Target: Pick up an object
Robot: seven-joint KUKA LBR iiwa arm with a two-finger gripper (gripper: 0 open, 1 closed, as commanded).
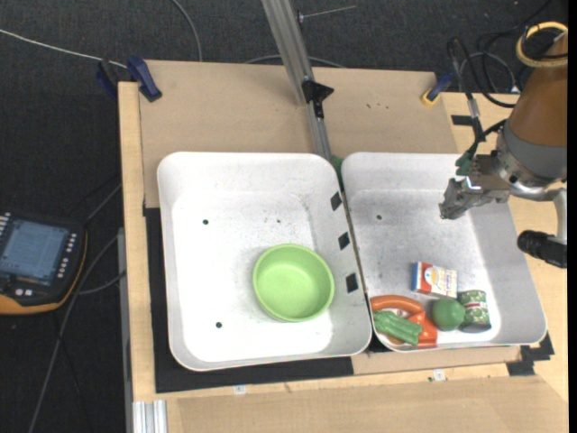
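Note:
My gripper (453, 204) hangs over the upper right part of the right bin (397, 197), with nothing seen between its fingers. Well below it, near the bin's front edge, lie a small white and orange carton (435, 280), a green ball (446, 314), a dark green can (475, 309) and an orange and green toy (399, 321). All of them sit apart from the gripper. A light green bowl (293, 282) rests in the left bin (207, 197).
A slanted metal pole (293, 48) crosses the bench behind the bins. Blue clamps (144, 78) hold the board's back corners. A handheld pendant (36, 255) lies on the floor at the left. Cables (478, 66) run near the arm.

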